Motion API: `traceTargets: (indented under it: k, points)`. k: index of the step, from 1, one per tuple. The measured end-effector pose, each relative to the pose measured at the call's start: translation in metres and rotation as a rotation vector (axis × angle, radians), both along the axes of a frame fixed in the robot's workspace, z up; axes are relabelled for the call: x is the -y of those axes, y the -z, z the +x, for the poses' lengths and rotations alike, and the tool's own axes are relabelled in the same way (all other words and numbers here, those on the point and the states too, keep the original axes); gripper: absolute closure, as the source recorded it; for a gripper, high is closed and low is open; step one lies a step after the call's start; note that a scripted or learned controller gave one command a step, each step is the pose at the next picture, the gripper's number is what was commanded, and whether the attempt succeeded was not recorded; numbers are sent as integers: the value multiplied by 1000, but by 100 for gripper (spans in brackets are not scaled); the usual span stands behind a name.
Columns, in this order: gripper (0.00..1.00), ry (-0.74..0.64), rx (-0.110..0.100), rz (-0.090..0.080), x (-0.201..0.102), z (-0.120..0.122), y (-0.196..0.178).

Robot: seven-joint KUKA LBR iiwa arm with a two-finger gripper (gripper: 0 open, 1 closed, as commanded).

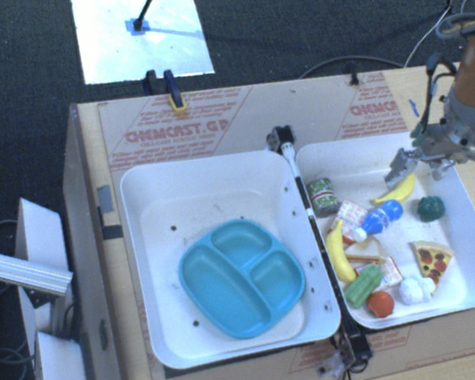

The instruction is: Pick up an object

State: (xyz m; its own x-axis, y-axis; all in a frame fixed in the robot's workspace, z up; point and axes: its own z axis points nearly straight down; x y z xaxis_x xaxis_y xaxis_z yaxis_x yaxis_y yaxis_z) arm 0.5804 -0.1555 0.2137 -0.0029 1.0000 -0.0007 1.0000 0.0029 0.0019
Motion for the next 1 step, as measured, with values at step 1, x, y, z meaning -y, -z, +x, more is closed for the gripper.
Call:
traceTargets:
  k: [1]
  points:
    - [0,2,-4,2,-51,-81,101]
